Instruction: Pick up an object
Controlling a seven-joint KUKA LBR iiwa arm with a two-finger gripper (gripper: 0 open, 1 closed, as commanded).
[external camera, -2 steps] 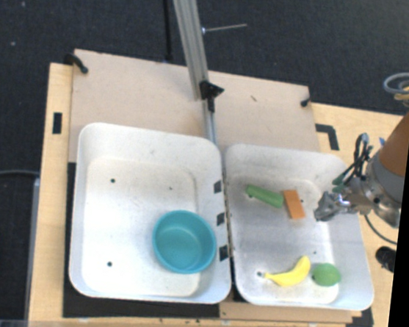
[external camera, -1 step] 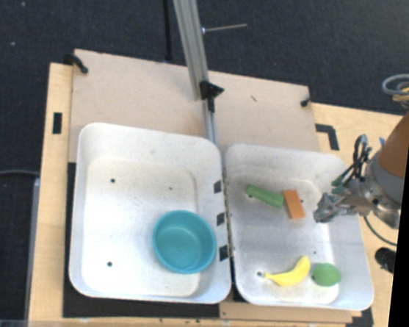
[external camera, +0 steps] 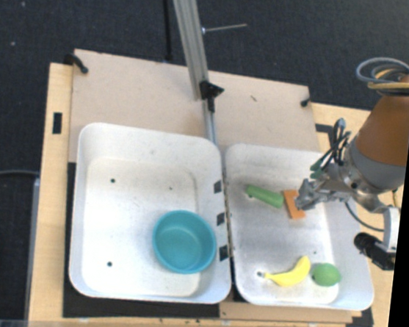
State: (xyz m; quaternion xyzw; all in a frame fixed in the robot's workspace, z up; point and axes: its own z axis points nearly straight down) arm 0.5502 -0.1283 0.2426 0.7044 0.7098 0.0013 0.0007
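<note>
In the right bin (external camera: 336,294) lies a toy with a green handle (external camera: 263,196) and an orange end (external camera: 294,206), near the bin's middle. My gripper (external camera: 306,198) reaches in from the right and sits right over the orange end, partly covering it. A yellow banana (external camera: 288,274) and a green lime-like ball (external camera: 325,274) rest near the bin's front edge, apart from the gripper.
A blue bowl (external camera: 184,241) stands in the front right of the left bin (external camera: 117,148). A slanted metal rail (external camera: 194,39) rises behind the bins. Cables hang beside the arm's wrist at the right.
</note>
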